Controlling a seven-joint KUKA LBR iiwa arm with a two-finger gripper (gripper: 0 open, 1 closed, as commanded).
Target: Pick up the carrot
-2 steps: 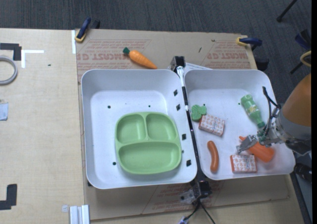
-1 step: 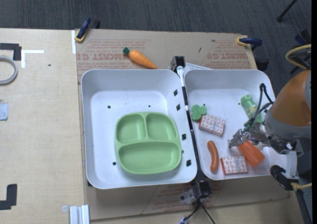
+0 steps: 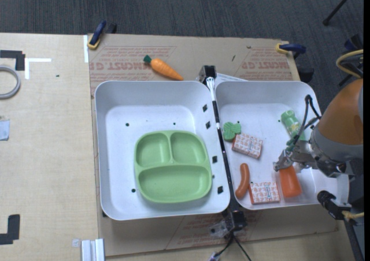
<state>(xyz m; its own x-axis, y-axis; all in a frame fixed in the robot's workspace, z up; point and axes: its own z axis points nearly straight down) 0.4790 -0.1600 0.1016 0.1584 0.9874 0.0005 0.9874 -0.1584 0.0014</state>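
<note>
Behind the bins lies the carrot [image 3: 163, 68]; far off, gripper [image 3: 286, 161], grip unclear.

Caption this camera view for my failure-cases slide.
Gripper low in the right bin, carrot lying outside both bins on the cardboard.

Smooth glossy white plastic bins [image 3: 110, 138]; matt green plastic plate [image 3: 172, 166]; rough brown cardboard [image 3: 191, 55] underneath; pale wood bench [image 3: 46, 156]; matt plastic-looking orange carrot [image 3: 163, 68].

Bright, even overhead light; soft shadows, slightly soft focus throughout.
</note>
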